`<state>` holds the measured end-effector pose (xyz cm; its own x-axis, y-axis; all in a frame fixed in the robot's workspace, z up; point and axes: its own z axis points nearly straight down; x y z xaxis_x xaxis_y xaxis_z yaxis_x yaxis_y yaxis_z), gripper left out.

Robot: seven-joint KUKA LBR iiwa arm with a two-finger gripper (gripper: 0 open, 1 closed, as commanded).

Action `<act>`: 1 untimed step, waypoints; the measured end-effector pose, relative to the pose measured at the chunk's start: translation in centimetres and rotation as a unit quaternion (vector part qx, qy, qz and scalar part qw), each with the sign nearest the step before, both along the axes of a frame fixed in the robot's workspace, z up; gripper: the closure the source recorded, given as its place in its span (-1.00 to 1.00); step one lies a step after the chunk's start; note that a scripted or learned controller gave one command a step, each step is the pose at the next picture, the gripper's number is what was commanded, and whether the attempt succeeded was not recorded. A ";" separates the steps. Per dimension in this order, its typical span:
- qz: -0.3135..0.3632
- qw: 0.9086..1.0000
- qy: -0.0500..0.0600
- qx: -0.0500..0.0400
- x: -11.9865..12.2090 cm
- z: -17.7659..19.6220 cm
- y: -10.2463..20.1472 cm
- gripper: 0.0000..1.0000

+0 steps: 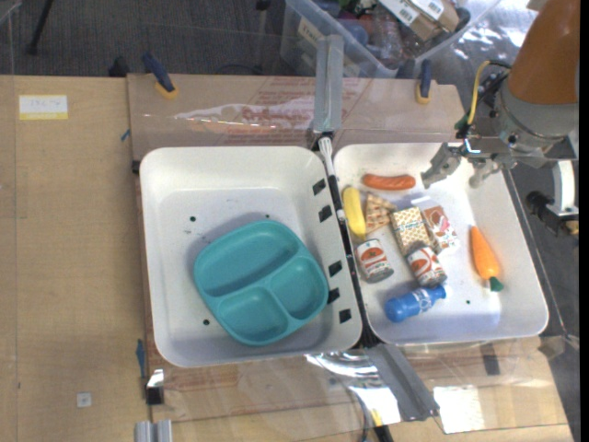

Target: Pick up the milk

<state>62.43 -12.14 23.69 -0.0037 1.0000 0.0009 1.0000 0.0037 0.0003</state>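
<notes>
Blue plastic marks what you most likely want: the milk (414, 303) looks to be the small blue bottle with a white cap, lying on its side near the front of the right bin (525, 247), just below the cans (375, 261) and well apart from the carrot (485, 256). The gripper (457, 168) hovers over the bin's back edge with its jaws spread open and empty, so bring it forward, turn the wrist to straddle the bottle's narrow width, and descend without clipping the cans.
</notes>
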 end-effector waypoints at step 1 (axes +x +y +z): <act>0.027 1.000 -0.007 -0.002 -3.6 -13.5 -2.3 -1.00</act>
